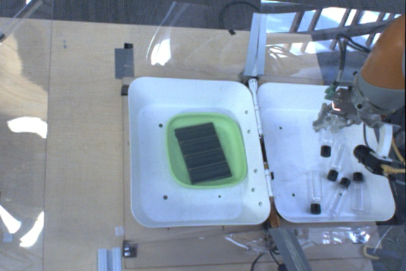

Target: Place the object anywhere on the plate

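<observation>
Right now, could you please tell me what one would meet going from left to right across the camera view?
Left white bin → green plate holding a dark ridged block → right white bin → clear vials with black caps → gripper.

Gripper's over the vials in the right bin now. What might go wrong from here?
1. The clear vials lie close together, so the gripper may catch two or slip off.
2. A dark block covers most of the green plate, so a vial set there may roll off.
</observation>
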`<control>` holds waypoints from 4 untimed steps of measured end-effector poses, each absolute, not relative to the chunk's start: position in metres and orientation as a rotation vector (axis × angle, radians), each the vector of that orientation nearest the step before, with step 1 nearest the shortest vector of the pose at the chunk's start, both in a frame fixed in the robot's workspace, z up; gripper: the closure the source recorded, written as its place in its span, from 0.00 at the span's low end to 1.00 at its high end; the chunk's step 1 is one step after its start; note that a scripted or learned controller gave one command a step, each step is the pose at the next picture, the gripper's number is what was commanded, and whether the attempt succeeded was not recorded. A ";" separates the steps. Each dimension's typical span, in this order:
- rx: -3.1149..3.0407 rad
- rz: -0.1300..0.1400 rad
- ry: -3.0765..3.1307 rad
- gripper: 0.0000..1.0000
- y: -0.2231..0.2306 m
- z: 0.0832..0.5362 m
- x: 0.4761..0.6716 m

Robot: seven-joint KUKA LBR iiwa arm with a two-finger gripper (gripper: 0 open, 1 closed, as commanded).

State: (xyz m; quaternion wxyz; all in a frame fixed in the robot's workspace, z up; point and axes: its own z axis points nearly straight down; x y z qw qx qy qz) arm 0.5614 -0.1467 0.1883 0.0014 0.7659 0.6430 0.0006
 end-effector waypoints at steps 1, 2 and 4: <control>2.404 0.002 2.018 0.00 -0.147 0.188 0.561; 2.449 0.005 1.955 0.00 -0.194 0.337 0.577; 2.907 0.007 1.168 0.00 -0.181 0.434 0.491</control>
